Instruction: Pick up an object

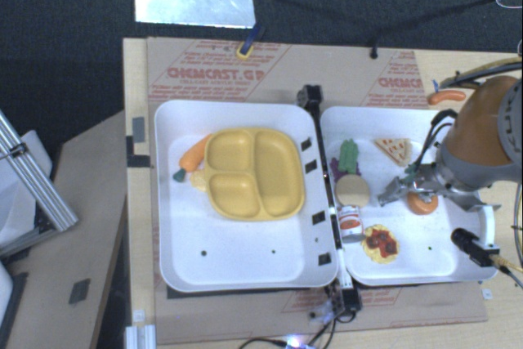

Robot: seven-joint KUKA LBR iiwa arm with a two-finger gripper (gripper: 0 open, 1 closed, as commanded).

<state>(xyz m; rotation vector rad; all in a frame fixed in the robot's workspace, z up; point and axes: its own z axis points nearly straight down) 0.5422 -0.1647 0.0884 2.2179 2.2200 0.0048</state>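
Dark carpet is surrounding the surface point(245, 65), a cardboard-covered bench that is carrying two shallow white bins side by side.

From the overhead camera, the left bin point(176, 200) is holding a yellow divided tray point(249, 173), with a toy carrot point(194, 153) lying against its left edge. The right bin point(433, 261) is holding the loose pieces, spread apart so each could be picked singly: a green vegetable point(349, 155), a waffle wedge point(395, 149), a round beige bun point(352, 190), a small red-labelled can point(350, 221) and a little pizza point(380, 243).

The arm is reaching in from the right, and the tool point(411, 190) is hanging low over the right bin, just beside an orange round piece point(423, 204), which I judge to be the likely target. That piece is lying partly under the wrist, near the bin's right side. Whether the tool is apart, together or clamped on anything, I cannot tell.
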